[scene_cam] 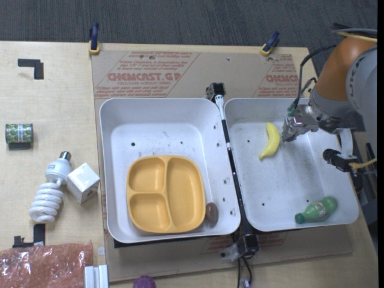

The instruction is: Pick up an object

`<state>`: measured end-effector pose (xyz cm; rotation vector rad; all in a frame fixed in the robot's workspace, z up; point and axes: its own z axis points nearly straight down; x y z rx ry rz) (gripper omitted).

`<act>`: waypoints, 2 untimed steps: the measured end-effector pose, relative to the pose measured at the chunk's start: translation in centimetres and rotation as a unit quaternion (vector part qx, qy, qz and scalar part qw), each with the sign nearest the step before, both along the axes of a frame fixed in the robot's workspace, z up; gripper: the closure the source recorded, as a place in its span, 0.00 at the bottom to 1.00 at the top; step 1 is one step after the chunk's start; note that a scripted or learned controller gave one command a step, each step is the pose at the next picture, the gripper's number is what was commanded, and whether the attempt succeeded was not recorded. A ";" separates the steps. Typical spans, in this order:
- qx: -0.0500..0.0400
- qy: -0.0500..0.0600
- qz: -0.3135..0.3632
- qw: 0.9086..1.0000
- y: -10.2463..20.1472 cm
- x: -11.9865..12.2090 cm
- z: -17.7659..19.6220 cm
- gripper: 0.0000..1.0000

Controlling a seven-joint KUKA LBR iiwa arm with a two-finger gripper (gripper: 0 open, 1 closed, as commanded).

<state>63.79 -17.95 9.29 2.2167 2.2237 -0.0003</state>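
From the overhead camera you see the gripper (290,131) low in the right bin (336,218), just right of the banana (270,140); you cannot tell its claw's state. A green bottle (316,210) lies near that bin's front corner.

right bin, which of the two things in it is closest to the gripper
The banana, just left of the gripper; the green bottle lies far off at the bin's near edge.

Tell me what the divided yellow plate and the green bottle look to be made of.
Divided yellow plate: likely molded plastic, going by its uniform matte color and rounded compartment ridges. Green bottle: probably translucent plastic, glossy, with a paler label; too small to be sure.
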 end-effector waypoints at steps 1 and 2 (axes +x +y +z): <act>0.000 0.000 0.000 1.000 0.0 0.0 0.0 0.00; 0.001 0.001 -0.003 1.000 3.2 -9.5 -0.1 0.00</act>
